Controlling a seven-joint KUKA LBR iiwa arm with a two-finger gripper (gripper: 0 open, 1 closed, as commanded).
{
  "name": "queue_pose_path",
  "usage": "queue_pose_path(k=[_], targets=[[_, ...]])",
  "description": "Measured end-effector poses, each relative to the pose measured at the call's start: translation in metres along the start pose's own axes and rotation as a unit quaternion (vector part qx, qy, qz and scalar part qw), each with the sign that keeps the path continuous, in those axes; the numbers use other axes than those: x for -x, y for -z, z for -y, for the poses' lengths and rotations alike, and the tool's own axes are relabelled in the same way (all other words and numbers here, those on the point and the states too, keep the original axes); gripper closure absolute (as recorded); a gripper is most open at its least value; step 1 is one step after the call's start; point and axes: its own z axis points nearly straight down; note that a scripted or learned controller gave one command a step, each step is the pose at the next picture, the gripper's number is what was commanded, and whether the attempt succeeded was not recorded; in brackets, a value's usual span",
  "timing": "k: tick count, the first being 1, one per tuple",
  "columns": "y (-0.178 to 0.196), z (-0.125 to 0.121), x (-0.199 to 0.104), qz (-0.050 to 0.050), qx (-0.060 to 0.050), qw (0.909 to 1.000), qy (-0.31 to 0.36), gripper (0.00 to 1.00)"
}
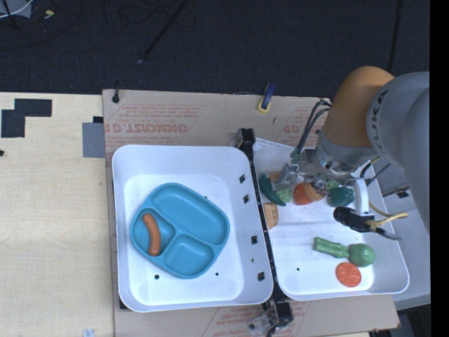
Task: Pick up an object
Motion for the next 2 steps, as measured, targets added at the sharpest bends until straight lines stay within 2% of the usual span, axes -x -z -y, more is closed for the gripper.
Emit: queue_pose_path(k=[1, 2], targets=[[-0.0048, -0.0023, 0.0025, 0.001, 0.005, 1.0, -0.003, 0.0], [0.0036, -0.0019, 0.0048, 0.001, 0.004, 1.0, -0.005, 1.0]])
